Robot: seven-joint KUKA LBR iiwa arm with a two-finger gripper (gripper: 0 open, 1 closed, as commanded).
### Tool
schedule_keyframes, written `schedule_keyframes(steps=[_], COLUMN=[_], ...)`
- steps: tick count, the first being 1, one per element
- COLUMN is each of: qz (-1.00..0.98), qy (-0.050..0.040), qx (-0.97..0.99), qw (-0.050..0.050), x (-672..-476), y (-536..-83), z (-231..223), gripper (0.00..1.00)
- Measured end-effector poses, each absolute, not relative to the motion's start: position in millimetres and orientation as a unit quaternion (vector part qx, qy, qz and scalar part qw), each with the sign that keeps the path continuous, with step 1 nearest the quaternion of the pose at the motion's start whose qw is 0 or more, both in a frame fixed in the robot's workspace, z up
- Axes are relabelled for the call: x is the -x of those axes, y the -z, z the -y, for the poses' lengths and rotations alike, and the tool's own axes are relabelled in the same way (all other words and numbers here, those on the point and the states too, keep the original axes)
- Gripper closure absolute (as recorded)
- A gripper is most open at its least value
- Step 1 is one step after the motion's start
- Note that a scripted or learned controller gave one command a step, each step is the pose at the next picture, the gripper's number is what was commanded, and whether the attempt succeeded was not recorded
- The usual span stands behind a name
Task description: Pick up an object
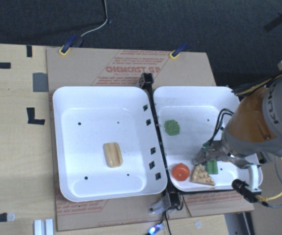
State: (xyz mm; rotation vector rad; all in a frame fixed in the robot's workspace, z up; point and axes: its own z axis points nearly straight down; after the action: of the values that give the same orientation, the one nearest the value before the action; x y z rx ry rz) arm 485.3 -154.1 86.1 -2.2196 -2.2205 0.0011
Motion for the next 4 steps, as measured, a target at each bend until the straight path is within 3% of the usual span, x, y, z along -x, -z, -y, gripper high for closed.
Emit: schedule_keyframes(steps=[1, 2, 3, 4], qz=[0.710, 0.707, 0.708, 0.708], qy=[0.0052, -0.0004, -0.0005, -0.0007], qx=[0.704, 0.707, 0.706, 0.706], qw=[-0.007, 0.000, 0.000, 0.000], x=[-522.8, -518.5, -519.0, -518.9], y=[-243.2, -233.4, -243.3, -242.8], z=[121.0, 123.4, 122.8, 122.9], gripper=[1.00, 0.00, 1.00, 0.00])
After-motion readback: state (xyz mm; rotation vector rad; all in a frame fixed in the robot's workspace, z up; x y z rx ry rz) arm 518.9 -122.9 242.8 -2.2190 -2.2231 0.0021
